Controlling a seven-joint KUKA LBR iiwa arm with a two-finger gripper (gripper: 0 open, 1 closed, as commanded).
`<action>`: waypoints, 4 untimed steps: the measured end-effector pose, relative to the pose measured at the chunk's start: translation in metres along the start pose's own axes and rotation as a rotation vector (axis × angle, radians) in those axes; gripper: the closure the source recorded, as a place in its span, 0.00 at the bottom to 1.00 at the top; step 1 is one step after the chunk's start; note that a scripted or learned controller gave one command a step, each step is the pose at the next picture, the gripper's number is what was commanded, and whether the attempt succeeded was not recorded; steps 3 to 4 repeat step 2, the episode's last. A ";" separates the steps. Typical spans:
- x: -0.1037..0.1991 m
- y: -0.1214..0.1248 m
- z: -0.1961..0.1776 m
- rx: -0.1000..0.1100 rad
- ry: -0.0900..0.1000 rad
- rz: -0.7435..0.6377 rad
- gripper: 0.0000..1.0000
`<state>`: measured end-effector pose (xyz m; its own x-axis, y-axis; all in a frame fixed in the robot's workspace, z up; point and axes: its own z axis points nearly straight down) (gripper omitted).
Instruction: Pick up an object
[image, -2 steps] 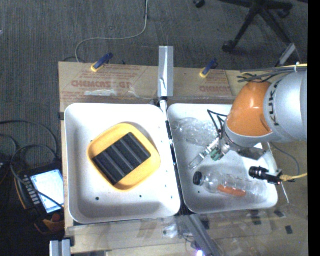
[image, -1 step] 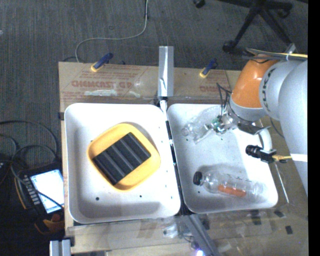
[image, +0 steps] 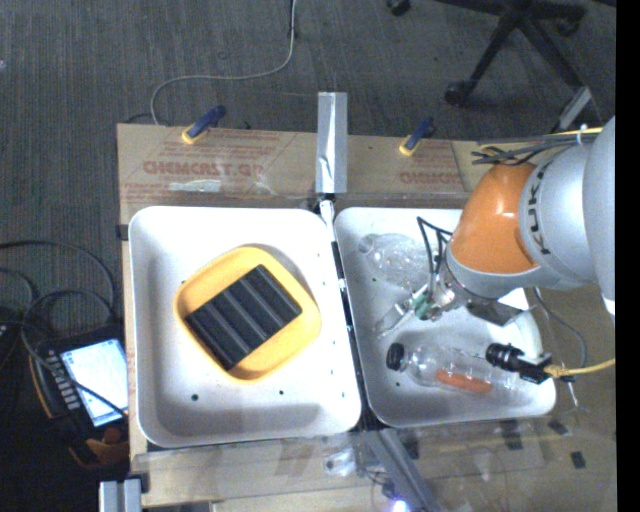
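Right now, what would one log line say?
arm: over right bin | gripper: among clear plastic items, grip unclear | left bin: yellow tray

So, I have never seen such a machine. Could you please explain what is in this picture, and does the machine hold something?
One camera looks down at a slant on a bench. The grey and orange shape at the right is a robot arm reaching in over the right white bin. That bin holds clear plastic items: a bottle with a dark cap lying on its side and some crumpled packaging. The left bin holds a yellow tray with a black ribbed insert. The arm's own body covers its gripper, so I cannot tell whether it holds anything.
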<state>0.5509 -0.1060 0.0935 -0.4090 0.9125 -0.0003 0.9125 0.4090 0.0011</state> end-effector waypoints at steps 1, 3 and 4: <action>0.018 0.038 -0.091 0.001 -0.001 0.082 0.00; -0.033 0.078 0.002 -0.013 -0.008 0.167 0.00; -0.033 0.078 0.002 -0.013 -0.008 0.167 0.00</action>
